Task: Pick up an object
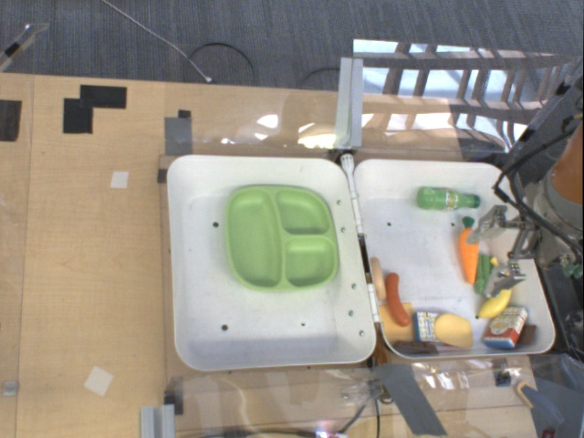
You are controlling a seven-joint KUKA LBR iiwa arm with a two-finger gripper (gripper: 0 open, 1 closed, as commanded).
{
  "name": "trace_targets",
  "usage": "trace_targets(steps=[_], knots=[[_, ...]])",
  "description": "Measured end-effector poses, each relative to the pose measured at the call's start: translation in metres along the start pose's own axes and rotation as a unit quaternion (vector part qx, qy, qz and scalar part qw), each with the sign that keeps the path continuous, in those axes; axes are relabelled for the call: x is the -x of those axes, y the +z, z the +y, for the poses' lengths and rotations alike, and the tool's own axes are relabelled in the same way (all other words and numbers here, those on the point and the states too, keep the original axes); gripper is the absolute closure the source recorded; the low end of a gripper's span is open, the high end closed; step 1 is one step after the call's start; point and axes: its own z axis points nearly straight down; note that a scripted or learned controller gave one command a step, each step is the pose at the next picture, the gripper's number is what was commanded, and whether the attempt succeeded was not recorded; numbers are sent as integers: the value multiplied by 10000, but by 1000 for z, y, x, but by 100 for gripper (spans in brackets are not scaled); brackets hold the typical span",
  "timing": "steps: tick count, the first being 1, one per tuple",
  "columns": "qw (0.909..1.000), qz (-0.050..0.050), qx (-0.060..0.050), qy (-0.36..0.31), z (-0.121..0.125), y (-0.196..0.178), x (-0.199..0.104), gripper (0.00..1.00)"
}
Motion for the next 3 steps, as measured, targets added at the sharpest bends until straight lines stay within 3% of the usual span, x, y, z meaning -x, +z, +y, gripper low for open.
trace_targets(steps=[1,2,3], knots=[[10000,39,20,-87,33,98,10,0],[9985,-32,2,538,42,110,67,0],[10000,-43,-5,-52,30,109,28,0]])
